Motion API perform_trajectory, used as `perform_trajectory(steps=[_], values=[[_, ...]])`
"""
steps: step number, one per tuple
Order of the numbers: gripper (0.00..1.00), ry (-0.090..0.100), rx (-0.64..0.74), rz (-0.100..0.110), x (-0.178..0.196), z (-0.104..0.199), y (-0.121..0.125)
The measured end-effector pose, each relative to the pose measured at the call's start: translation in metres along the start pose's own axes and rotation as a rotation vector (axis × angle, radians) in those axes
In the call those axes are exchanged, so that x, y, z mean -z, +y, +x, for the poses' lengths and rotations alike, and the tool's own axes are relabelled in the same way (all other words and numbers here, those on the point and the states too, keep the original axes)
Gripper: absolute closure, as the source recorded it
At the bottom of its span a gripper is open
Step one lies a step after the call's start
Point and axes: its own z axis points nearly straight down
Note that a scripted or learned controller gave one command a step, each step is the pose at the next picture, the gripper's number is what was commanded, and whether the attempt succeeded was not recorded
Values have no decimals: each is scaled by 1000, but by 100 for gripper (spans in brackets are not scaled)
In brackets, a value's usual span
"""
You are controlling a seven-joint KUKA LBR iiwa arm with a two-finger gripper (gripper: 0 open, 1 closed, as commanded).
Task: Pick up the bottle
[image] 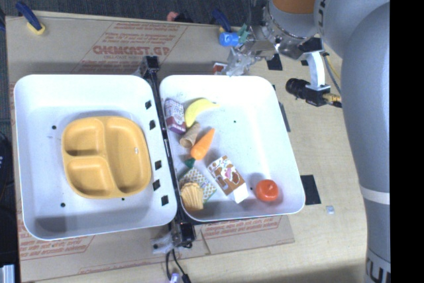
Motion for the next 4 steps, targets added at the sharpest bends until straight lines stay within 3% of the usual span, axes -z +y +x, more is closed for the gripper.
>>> perform_trajectory(steps=[1, 2, 3, 4], values=[[100, 0, 98, -1, -20, -2, -80], [100, 1, 515, -1, -30, 22, -142], [100, 1, 450, -1, -24, 89, -170], [100, 1, 421, 0, -85, 151, -161]])
